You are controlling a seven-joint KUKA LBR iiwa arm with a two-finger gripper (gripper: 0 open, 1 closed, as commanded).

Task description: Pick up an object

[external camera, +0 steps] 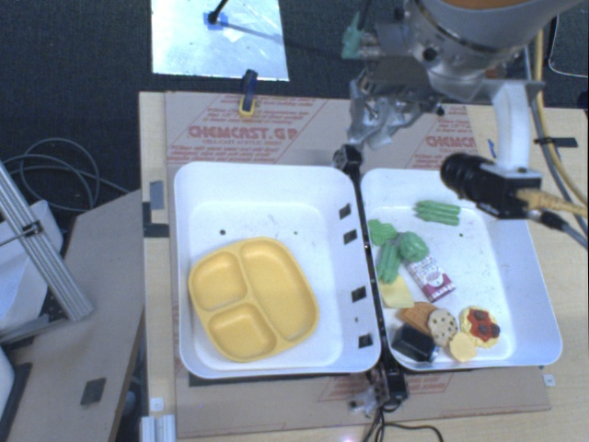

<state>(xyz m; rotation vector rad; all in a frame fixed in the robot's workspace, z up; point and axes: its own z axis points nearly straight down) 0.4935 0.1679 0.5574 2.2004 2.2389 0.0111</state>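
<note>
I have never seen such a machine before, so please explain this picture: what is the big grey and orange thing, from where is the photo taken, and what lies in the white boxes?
The grey and orange thing is a robot arm, reaching in from the right. Its tool hangs above the bins' far edge. The one camera looks down at a slant. The left bin holds a yellow divided plate. The right bin holds small toy foods: green vegetables, a cookie, a small pizza. I see nothing held.

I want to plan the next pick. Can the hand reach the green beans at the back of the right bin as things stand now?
Probably yes. The green beans lie alone on bare floor of the right bin, apart from the other food, with nothing over them. The hand hangs near the bin's back edge.
</note>
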